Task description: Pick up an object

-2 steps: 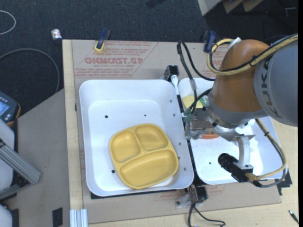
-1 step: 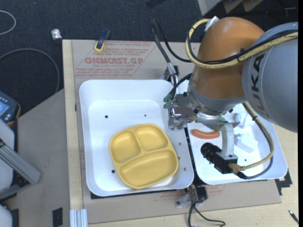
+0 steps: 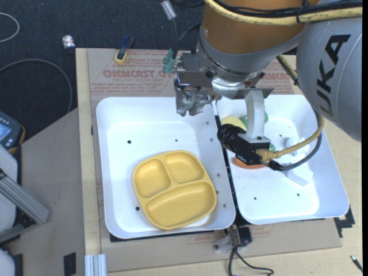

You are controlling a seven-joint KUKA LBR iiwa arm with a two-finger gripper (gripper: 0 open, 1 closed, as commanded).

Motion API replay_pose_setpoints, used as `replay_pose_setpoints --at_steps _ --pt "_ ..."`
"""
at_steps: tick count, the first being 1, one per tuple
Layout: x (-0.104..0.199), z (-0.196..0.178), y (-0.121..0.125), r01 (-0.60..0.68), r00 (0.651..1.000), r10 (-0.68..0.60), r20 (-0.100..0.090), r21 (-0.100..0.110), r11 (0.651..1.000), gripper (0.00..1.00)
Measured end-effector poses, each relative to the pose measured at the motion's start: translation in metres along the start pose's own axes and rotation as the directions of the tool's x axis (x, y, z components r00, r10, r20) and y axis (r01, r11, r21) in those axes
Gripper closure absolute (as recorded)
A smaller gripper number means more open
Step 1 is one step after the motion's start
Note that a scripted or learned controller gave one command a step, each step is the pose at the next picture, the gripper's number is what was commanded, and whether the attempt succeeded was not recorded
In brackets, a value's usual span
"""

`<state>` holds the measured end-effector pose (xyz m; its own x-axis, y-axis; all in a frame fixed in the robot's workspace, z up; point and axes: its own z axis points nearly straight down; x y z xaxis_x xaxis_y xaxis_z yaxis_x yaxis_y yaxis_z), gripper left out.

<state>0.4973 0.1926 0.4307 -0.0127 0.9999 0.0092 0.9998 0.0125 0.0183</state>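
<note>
Remote session: my claw [image 3: 192,103] hangs above the far edge of the left bin [image 3: 123,125], probably lining up a descent; whether it is open or closed I cannot tell. The yellow divided plate [image 3: 174,188] lies flat in that bin's near half, long axis slanting far-left to near-right, large compartment nearest the camera.
</note>
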Motion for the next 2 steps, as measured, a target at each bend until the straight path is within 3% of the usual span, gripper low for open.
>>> replay_pose_setpoints --at_steps 1,2 --pt "-0.119 -0.041 -0.019 -0.024 1.000 0.024 0.010 0.009 1.000 1.00" --pt "-0.094 0.005 -0.020 -0.011 1.000 0.011 0.010 0.025 1.000 1.00"
